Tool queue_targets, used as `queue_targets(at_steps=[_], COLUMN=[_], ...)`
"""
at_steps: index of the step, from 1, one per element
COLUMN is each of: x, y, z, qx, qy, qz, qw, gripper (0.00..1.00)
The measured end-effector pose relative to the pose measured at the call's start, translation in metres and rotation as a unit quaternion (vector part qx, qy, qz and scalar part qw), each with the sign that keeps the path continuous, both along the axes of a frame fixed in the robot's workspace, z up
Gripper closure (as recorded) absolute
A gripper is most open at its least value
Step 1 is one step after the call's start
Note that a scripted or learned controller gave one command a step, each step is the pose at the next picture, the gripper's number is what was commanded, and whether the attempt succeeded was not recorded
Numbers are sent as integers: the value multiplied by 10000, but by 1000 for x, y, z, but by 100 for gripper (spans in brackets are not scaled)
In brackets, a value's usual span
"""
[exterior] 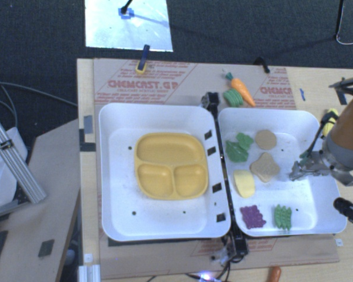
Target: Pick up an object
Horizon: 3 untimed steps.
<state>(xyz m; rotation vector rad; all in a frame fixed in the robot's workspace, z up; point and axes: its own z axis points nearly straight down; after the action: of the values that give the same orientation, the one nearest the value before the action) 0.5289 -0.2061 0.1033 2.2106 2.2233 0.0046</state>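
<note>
My gripper (296, 173) hangs low over the right bin (306, 122), just right of a tan bread-shaped piece (265, 167). Nothing shows between its tips. The same bin holds a round tan cookie (266, 138), a green leafy piece (239, 147), a pale yellow wedge (244, 184), purple grapes (252, 216) and a small green vegetable (282, 215). In the left bin (115, 175) lies a yellow divided tray (169, 165).
A toy carrot (240, 90) lies on the cardboard behind the right bin. A yellow and blue tool (143, 60) rests near the back left. The arm (347, 140) fills the right side of the right bin.
</note>
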Motion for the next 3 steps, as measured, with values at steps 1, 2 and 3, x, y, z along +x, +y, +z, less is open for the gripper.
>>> queue_targets(at_steps=[1,2,3], x=[-2,-1,-25], y=[0,0,0], z=[-1,10,-20], qx=[8,4,14], qy=[21,5,39], qz=[-16,-7,-28], qw=[10000,10000,10000], gripper=[0,100,100])
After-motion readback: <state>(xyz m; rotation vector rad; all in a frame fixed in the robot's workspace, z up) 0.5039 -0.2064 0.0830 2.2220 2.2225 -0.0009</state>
